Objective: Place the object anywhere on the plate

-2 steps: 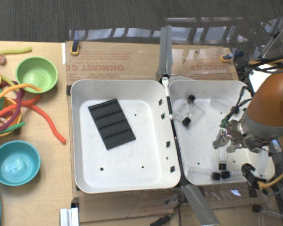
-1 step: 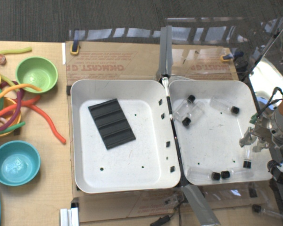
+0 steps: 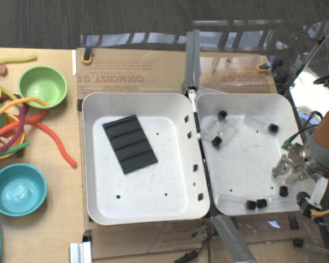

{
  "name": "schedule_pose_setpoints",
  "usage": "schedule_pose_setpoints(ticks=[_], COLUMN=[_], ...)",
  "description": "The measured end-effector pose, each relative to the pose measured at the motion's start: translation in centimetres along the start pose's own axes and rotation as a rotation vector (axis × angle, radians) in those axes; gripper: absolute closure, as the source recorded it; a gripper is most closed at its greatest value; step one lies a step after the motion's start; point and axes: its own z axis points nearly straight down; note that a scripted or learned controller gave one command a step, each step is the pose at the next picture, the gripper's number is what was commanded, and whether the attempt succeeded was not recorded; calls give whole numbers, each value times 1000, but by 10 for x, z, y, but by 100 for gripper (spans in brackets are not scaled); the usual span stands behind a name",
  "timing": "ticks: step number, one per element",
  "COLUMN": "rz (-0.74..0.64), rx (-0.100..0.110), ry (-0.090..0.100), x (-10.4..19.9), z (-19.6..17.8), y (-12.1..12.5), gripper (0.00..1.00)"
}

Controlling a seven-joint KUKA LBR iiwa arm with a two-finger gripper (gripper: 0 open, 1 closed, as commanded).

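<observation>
1. Camera view: the black ribbed plate (image 3: 130, 143) lies flat in the left bin (image 3: 93, 163); its long axis runs from upper left to lower right.
2. Right bin (image 3: 247, 100): four clear vials with black caps, one (image 3: 218, 133) near the centre divider.
3. Gripper (image 3: 285, 166) sits at the right bin's right edge; whether the fingers are spread or pressed together cannot be told.
4. Surface at left: one green bowl (image 3: 42, 86), one teal bowl (image 3: 17, 189).

An orange band is showing on the arm (image 3: 324, 131) at the right edge. Below it, the metallic grey gripper (image 3: 288, 167) is carrying black cables and a green-tipped wire alongside.
</observation>
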Motion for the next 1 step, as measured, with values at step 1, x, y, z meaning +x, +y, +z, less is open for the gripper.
schedule_pose_setpoints(ticks=[1], rz=[150], rx=[2], ry=[4], x=[2], z=[0], y=[0], gripper=[100])
